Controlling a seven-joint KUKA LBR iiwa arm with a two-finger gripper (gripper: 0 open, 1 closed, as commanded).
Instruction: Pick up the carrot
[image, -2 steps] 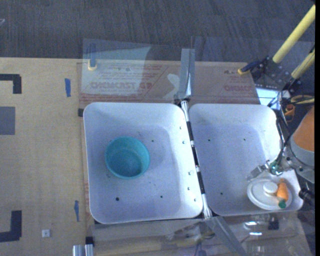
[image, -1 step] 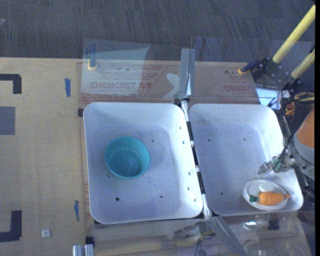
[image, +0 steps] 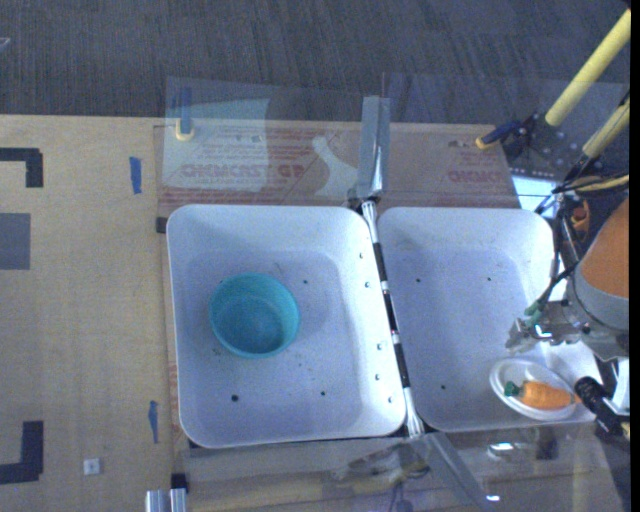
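Note:
The carrot (image: 546, 396) is small and orange with a bit of green at its left end. It lies on a small white plate (image: 505, 374) in the front right corner of the right bin (image: 460, 300). My gripper (image: 548, 330) hangs just above and behind the plate, close to the carrot, under the arm's orange band (image: 610, 270). Nothing shows held in the gripper.
A teal bowl (image: 254, 315) stands upright in the left bin (image: 270, 400). A metal divider (image: 385, 300) runs between the two bins. Yellow-handled tools (image: 590, 70) and cables sit at the back right, behind the arm.

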